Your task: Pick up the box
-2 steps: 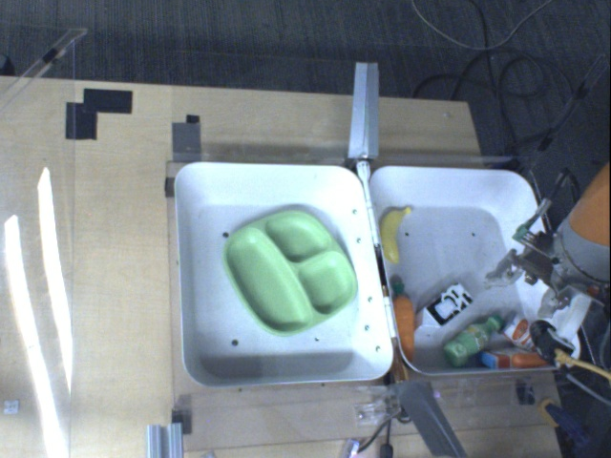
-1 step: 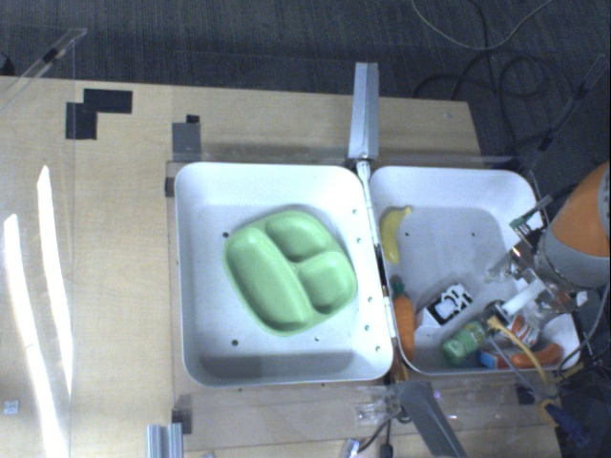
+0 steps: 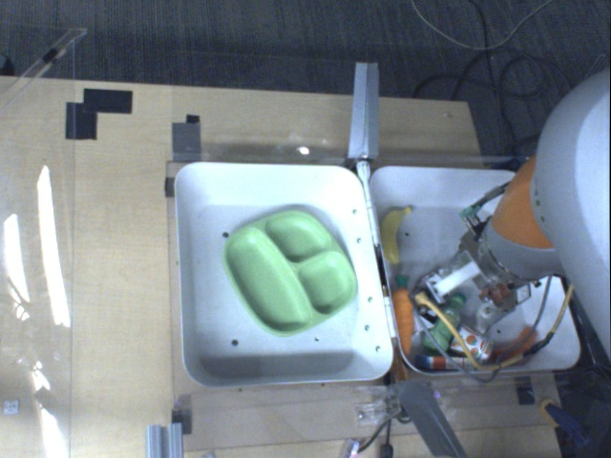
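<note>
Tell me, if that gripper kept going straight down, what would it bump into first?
Probably the heap of small items in the right bin, beside the carrot. The gripper hangs right over that clutter, though depth is hard to judge from above.

Divided tray (image 3: 289,270) in left bin (image 3: 196,284); hand (image 3: 456,299) over clutter in right bin (image 3: 430,194).

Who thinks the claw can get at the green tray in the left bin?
Probably yes: the green tray lies uncovered in the left bin; the claw sits low in the right bin alongside.
</note>
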Controlling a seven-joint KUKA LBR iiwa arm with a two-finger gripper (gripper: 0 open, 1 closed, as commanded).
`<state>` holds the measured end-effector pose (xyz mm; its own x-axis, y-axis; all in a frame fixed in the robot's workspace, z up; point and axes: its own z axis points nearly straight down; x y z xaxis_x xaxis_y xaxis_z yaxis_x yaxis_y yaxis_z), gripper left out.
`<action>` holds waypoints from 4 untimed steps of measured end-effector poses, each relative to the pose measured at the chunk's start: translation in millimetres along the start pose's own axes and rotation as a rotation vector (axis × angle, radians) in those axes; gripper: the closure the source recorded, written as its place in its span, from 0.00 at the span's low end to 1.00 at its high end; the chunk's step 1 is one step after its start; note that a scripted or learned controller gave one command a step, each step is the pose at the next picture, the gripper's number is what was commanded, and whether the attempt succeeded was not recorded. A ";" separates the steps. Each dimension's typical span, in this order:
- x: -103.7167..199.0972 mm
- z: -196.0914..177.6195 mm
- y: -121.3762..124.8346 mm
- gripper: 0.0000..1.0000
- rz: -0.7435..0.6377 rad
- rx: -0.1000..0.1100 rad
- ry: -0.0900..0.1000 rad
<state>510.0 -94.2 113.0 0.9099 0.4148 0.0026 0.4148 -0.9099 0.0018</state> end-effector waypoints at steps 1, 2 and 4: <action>7.6 21.2 0.6 0.00 0.162 -0.015 0.019; 8.5 12.4 0.1 1.00 0.151 -0.014 0.017; 26.8 -71.2 -9.0 0.00 0.180 0.001 -0.001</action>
<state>530.4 -74.9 184.2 0.9695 0.2451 0.0022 0.2451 -0.9695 0.0009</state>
